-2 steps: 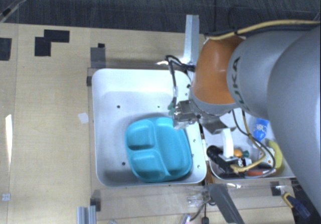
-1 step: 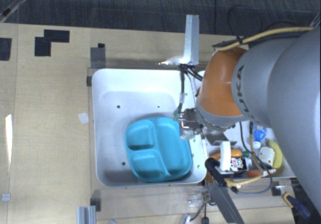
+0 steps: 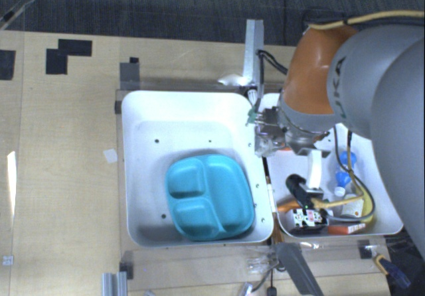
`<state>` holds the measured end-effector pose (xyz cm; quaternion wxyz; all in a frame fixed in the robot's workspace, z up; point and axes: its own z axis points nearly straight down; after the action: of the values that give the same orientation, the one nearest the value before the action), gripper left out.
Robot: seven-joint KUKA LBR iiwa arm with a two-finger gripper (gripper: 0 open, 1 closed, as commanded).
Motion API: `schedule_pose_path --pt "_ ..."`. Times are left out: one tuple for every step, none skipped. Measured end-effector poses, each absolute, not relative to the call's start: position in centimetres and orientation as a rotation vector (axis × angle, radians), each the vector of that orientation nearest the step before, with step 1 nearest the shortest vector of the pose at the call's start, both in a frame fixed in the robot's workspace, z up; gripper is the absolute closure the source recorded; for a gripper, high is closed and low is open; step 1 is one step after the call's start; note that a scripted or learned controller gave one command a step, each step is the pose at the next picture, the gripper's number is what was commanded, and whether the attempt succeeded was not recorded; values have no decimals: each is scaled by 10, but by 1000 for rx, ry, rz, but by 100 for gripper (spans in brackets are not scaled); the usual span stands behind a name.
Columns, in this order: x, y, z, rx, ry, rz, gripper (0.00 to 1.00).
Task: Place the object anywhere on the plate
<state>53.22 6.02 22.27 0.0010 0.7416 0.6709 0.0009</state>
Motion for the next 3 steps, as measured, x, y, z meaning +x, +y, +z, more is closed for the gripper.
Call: schedule_pose_path --pt "534 114 192 2524 1870 0 100" --pt "487 150 197 2637 1709 1 100" --pt "502 122 130 2611 1749 -1 100"
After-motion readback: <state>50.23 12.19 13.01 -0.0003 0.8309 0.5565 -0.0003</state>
